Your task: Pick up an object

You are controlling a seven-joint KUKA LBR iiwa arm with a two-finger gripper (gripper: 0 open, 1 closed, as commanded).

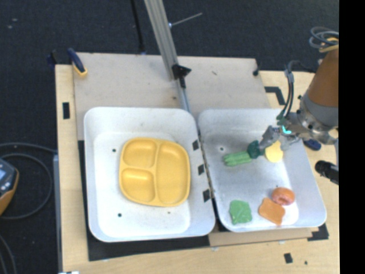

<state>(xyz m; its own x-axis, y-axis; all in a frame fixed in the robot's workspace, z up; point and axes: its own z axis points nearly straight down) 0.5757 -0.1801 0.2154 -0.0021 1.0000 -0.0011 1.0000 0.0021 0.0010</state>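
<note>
left bin [97,153]: holds my yellow divided plate [154,171], three compartments | bench [125,79]: pale wood, grey pole [162,33] slanting up from behind the bins | bench corner: blue-and-yellow clamp [77,61] at far left | floor: dark carpet [34,16]

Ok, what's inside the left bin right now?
The left bin holds one yellow divided plate with three compartments, nothing visible on it. Whatever bin floor lies under the plate is covered.
</note>
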